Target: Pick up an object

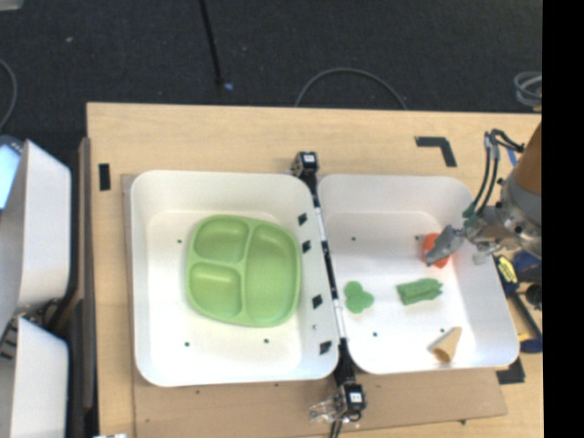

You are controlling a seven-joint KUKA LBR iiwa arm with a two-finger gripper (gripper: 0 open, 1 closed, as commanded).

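The right bin [383,199] holds a small round green piece [358,297], a longer green piece [420,291], a tan cone [447,342] near its front right corner, and a small orange object [436,250]. My gripper [446,243] reaches in from the right and sits low right at the orange object, partly covering it. Whether the orange object lies between the gripper's two sides or just beside them is hidden.
The left bin [155,208] carries a green divided plate [245,269]. A ridge with black clips [321,263] splits the two bins. Cables and hoses [497,167] hang near the wrist at the right edge.
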